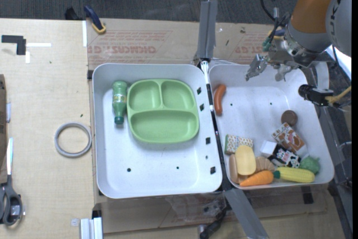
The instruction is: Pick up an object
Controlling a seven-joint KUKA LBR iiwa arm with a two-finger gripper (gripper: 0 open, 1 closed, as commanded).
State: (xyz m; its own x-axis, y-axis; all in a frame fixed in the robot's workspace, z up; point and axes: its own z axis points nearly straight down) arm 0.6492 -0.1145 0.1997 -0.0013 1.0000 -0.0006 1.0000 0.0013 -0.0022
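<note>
Above the right bin's [268, 120] far wall, the end effector [267, 67] hangs open and empty, well apart from the sausage [218, 98].

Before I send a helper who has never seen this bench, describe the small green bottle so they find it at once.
Look in the left white bin, the one with the green three-compartment plate. Just left of that plate, near the bin's left wall, lies the small green plastic bottle. It is the one slim bottle-shaped thing there, far narrower than the plate.

Red lettering runs upside down across the cardboard sheet [140, 45] behind the bins; it is too blurred to read.
</note>
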